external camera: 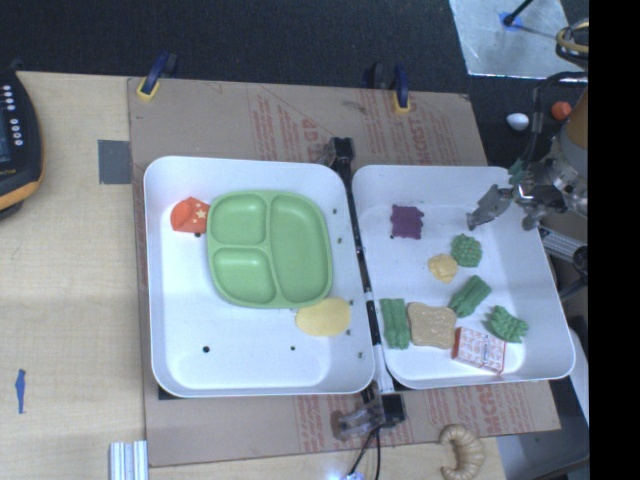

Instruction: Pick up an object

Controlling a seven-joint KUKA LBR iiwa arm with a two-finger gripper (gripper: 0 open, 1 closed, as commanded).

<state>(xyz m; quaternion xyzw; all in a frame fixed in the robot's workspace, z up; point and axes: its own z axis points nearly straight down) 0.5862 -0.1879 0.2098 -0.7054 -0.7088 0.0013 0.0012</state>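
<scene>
Hovering over the right bin (540,268), pincer (508,208) (holding nothing).

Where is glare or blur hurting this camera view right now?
Camera view: soft throughout, small items in the right bin lack crisp edges; the left bin floor is brightly lit and washed out around the green plate; the gripper is dim and smeared near the edge.

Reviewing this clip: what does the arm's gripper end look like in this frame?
The gripper is a grey metal piece with dark, angular parts, on a grey wrist block with teal-green bits. Behind it near the frame's right edge sit an orange patch and a small white ball-like part.
</scene>
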